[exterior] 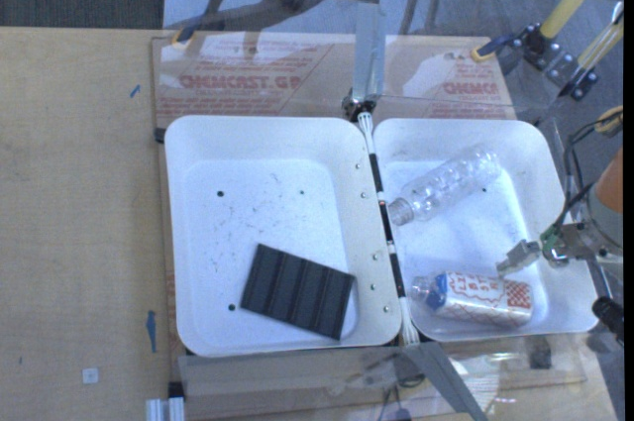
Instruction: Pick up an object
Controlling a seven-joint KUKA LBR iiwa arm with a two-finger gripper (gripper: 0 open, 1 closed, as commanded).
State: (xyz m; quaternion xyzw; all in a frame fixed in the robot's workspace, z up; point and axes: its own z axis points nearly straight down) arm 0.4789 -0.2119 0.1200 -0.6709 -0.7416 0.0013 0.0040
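A light wooden bench (69, 211) carries two shallow white plastic bins set side by side under the fixed overhead camera. The left bin (198, 152) holds a dark grey, ribbed rectangular slab (297, 290), lying flat and skewed near that bin's front right corner, its floor around it speckled with small dark flecks. Behind both bins stand clear acrylic panels (258, 77) with faded red lettering.

The right bin (530, 147) holds two objects. A clear, crumpled plastic bottle (444, 185) lies on its side, slanting from the bin's centre rear down toward the dividing edge, cap end pointing left. Nearer the front, a white tube with red print and a grey cap (477, 296) lies flat along the front wall.

At the far right, the robot's gripper (525, 254) reaches in over the right bin's right side, a metallic finger tip pointing left. It sits just above and to the right of the printed tube and well apart from the bottle. Nothing is seen between the fingers; whether they are spread or closed cannot be told.
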